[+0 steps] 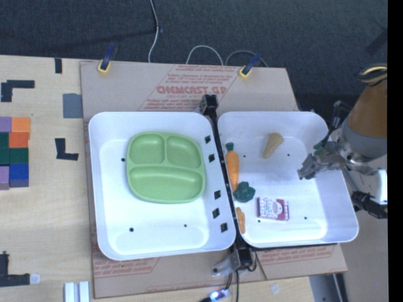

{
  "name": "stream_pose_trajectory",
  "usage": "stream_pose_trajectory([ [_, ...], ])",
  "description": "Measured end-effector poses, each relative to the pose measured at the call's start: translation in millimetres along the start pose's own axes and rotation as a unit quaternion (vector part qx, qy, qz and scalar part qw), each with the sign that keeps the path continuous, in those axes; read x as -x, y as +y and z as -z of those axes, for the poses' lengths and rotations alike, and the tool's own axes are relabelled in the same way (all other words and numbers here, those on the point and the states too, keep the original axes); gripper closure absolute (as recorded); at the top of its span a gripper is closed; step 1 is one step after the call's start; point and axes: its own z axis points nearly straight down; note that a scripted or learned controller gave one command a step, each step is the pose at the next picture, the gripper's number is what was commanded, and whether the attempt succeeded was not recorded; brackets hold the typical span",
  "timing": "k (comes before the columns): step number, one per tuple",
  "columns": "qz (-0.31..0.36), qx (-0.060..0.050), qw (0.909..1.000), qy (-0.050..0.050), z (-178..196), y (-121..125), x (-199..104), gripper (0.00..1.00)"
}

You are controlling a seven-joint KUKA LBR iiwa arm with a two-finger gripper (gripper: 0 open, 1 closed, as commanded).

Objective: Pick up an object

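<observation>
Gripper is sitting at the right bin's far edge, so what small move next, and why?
Probably shift the gripper leftward over the right bin toward the red-and-white carton, then descend. The gripper hangs near the bin's right wall, apart from every item; the carton lies flat on open floor, while the carrot and green toy crowd the divider.

bins: 2 [101, 168] | green plate: 1 [166, 167] | carrots: 2 [232, 167] | cone: 1 [272, 145] | carton: 1 [273, 209] | broccoli: 1 [244, 192]
</observation>
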Motion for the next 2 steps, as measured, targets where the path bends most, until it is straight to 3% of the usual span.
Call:
stream_pose_trajectory([
  [1, 0.001, 0.0, 1.0, 0.0, 51, 1, 0, 1.0],
  [2, 0.002, -0.002, 1.0, 0.001, 44, 12, -50, 1.0],
])
